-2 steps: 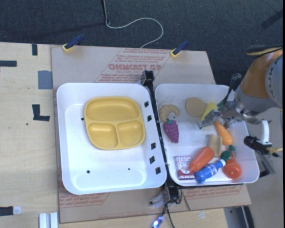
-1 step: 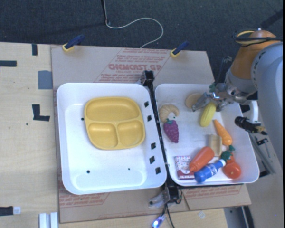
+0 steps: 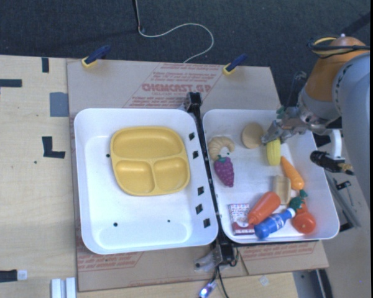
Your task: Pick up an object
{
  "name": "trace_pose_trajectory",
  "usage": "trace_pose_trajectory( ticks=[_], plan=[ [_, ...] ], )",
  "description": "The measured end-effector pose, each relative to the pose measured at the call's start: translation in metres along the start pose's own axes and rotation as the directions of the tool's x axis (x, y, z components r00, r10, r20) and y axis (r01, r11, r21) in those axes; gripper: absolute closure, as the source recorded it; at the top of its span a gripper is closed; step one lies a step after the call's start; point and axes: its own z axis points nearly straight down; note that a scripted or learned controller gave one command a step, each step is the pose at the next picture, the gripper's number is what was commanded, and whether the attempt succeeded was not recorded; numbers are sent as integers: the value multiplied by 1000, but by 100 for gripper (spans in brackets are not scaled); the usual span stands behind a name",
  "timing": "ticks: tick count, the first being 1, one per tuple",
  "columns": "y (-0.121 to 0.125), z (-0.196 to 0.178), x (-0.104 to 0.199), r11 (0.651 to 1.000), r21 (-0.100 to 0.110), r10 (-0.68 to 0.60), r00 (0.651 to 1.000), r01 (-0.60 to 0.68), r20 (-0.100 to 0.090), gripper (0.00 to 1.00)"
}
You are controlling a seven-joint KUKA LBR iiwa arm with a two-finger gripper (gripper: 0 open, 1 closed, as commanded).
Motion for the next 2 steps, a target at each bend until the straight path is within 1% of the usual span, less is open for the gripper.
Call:
trace_pose_trajectory(
  ticks=[2],
  plan=[
    [0, -19, 1, 1000, 2, -3, 1000, 3, 3, 100]
  ],
)
